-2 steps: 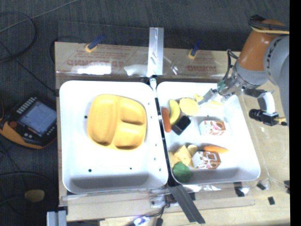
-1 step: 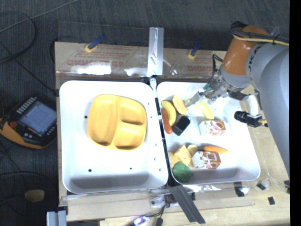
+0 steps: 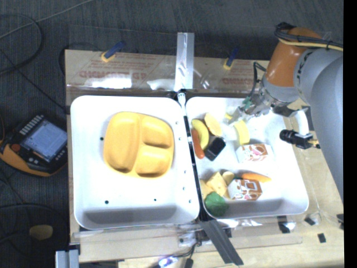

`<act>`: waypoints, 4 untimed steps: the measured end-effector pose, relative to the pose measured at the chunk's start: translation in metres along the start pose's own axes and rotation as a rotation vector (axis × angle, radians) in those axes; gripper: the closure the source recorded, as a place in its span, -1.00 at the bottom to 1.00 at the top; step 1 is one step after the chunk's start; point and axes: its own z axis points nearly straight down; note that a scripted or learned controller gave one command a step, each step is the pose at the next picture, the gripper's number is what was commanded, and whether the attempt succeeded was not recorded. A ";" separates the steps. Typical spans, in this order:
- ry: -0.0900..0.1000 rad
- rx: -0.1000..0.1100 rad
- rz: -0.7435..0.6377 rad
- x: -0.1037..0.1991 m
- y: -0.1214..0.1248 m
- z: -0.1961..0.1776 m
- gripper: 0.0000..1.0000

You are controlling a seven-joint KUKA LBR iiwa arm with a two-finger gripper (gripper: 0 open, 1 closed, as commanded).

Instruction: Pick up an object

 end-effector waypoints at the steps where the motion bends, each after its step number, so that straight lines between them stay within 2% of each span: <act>1: 0.006 0.002 0.103 0.040 0.010 -0.105 1.00; 2: 0.006 0.003 -0.084 0.066 0.012 -0.061 1.00; 3: 0.008 0.002 -0.079 0.104 0.027 -0.104 1.00; 4: 0.005 0.003 -0.161 0.097 0.025 -0.086 1.00</act>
